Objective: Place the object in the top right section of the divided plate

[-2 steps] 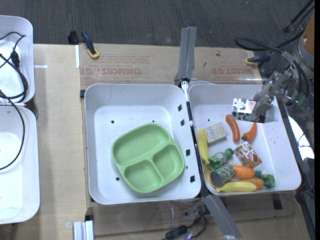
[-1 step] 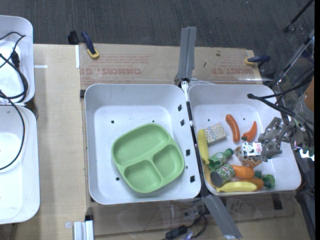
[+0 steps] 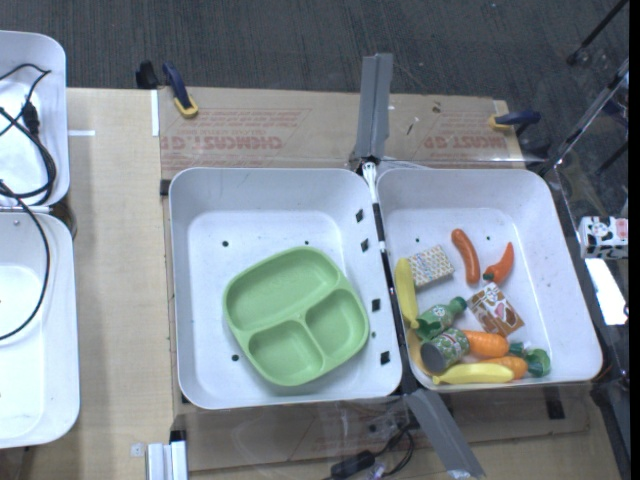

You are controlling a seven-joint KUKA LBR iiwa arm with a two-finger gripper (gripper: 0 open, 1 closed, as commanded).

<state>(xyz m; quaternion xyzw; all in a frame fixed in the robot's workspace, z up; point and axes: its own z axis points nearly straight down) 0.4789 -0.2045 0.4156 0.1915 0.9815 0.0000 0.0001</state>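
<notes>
Task not started, as far as I can judge. The green divided plate [image 3: 229,303] sits in the left bin [image 3: 182,268], centre-left of the frame, and all 3 of its sections are bare. Nothing has been lifted: every candidate object lies in the right bin [image 3: 572,268], centre-right of the frame, well apart from the plate.

Pile there, lower half of that bin:
- orange sausage [image 3: 465,255]
- red-orange chili [image 3: 500,263]
- speckled cracker block [image 3: 431,265]
- carrot [image 3: 486,345]
- yellow banana [image 3: 476,374] along the bottom

All left to do: pick 1 item, carry it across the divider wall, and drop it in the plate's top right section.

Hard to make out:
- The task doesn't say which object is meant, so I can't tell which toy is the target.
- The plate lies rotated, so "top right" is ambiguous. My guess is the small section nearest the right bin.
- The lower toys touch and overlap, so their edges blur together.
- My gripper: I cannot tell whether it is wide or narrow, and I see nothing that it holds.
</notes>
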